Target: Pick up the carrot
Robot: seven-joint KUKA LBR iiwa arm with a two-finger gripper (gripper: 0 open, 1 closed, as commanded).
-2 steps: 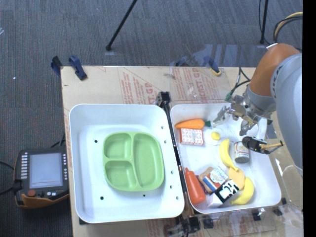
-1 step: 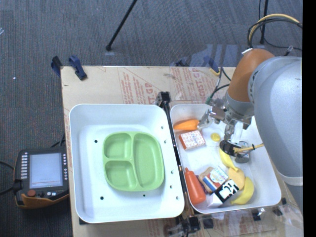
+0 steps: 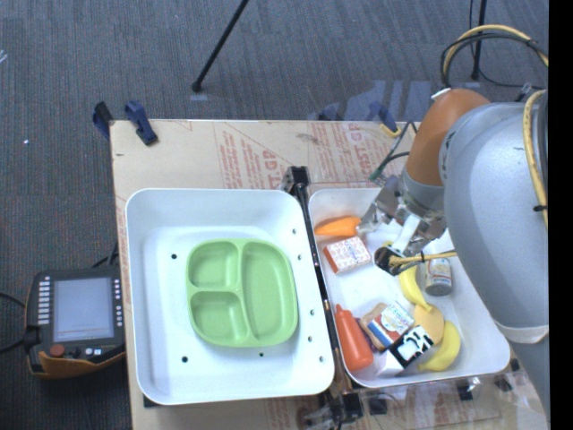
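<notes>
Carrot [image 3: 337, 227] not picked up yet: lies just beside hand [image 3: 395, 226], toward view-left. Can't tell if hand is open or closed. Grasp and lift remain.

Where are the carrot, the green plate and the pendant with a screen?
carrot [image 3: 337, 227], camera view, middle of its body.
green plate [image 3: 269, 287], camera view, its large compartment.
pendant [image 3: 82, 310], camera view, its screen.
</notes>
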